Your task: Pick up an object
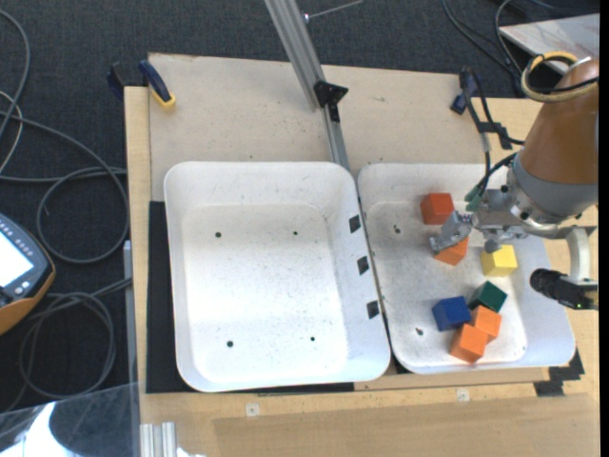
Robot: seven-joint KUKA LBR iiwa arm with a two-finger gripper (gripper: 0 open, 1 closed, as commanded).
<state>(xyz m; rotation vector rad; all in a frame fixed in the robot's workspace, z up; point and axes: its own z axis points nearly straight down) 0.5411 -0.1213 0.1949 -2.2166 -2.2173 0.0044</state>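
Note:
My gripper [453, 237] hangs over the right bin [404, 346], in its upper middle. Right under its tip lies a small orange block [453, 252], partly covered by it; whether the block is held I cannot tell. A red-orange cube [437, 208] sits just up and left of the gripper. A yellow block [500, 259] lies to its right.
Lower in the right bin a green block [493, 296], a blue block [451, 312] and two orange blocks [486, 322] [466, 344] cluster together. The left bin [181, 184] adjoins on the left. A metal pole [303, 46] slants across the bench's back.

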